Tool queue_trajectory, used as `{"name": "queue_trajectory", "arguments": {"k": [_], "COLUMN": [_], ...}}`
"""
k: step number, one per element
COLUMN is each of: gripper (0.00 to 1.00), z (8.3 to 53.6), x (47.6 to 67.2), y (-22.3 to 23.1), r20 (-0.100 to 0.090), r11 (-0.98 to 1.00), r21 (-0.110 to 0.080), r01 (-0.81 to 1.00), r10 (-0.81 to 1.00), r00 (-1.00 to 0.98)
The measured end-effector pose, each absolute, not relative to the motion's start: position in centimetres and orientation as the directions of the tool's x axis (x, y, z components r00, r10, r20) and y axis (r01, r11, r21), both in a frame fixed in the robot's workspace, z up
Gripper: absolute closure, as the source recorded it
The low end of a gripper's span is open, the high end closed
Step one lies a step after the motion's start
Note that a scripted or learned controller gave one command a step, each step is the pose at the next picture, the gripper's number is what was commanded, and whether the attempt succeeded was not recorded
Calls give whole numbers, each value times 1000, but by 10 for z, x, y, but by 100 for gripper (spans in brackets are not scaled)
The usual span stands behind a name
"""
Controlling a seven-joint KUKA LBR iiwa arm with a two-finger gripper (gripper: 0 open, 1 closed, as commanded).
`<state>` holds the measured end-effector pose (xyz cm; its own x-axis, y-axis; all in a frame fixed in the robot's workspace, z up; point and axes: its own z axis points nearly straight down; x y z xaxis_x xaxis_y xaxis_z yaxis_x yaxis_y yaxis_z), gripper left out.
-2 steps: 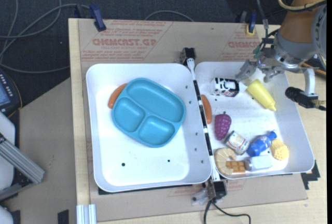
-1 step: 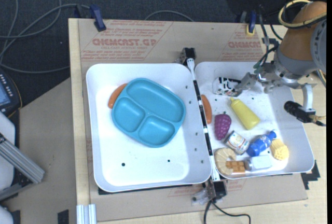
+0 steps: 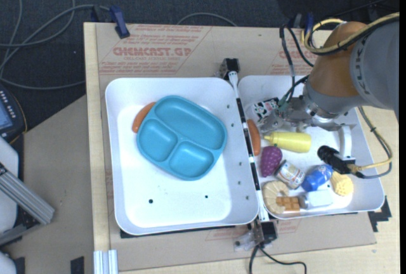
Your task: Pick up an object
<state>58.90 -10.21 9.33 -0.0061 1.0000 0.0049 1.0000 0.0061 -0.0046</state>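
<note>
From my remote station I see the grey arm (image 3: 365, 70), orange band at its wrist, reaching in from the right over the right-hand white bin (image 3: 368, 200). Its hand (image 3: 277, 115) hangs low at the bin's upper left part, just above a yellow mustard bottle (image 3: 288, 141) that lies on its side; I cannot tell whether the hand is spread or pressed together, and I see nothing pinched in it.

The things to pick crowd the right bin. A bunch of purple grapes (image 3: 271, 159) lies just below the bottle. An orange hot dog (image 3: 254, 136) rests along the bin's left wall. Below the grapes lies a small can (image 3: 291, 173), beside a blue item (image 3: 316, 179). A round cracker and a waffle piece (image 3: 281, 199) sit at the lower edge, and a yellow dimpled piece (image 3: 343, 186) lies at the right.

In the left bin (image 3: 127, 203), a blue divided plate (image 3: 181, 137) lies partly over an orange item (image 3: 141, 117). Both bins rest on the bench (image 3: 190, 44).
</note>
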Motion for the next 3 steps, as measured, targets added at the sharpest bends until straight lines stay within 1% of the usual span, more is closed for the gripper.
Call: {"name": "queue_trajectory", "arguments": {"k": [1, 2, 3], "gripper": [0, 0, 0], "z": [81, 98, 85], "x": [649, 658, 606], "y": [-145, -192, -220], "r20": [8, 11, 12], "r11": [11, 3, 1], "r21": [-47, -43, 0], "r01": [999, 999, 1000], "r10": [1000, 1000, 1000], "r00": [-11, -3, -1]}}
